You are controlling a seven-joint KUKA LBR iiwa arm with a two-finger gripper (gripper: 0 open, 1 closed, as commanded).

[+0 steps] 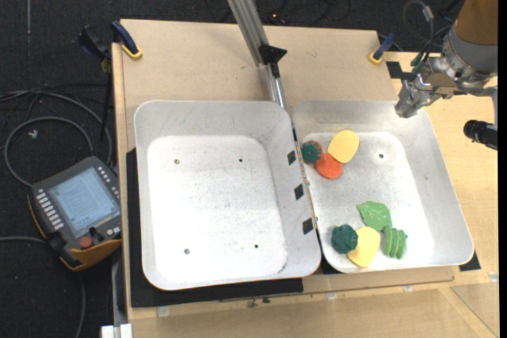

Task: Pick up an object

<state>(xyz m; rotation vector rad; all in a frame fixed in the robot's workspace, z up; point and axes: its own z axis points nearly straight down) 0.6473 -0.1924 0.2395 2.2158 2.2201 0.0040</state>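
The right bin (432, 170) holds two clusters of small toys. Near its left wall lie a yellow oval piece (344, 145), an orange piece (329, 168) and a dark green piece (310, 151), all touching. Toward the front sit a light green leaf-shaped piece (374, 213), a dark green round piece (344, 238), a yellow piece (365, 246) and a ribbed green piece (394, 242). My gripper (409, 104) hangs over the bin's far right rim, well above and behind the toys. Nothing shows between its fingers.
The left bin (158, 131) lies beside the right one, with a ridge (303, 186) between them. A grey metal pole (242, 0) slants down to the bins' far junction. Clamps (127, 39) sit at the bench's back corners. A pendant (77, 206) rests off the bench on the left.
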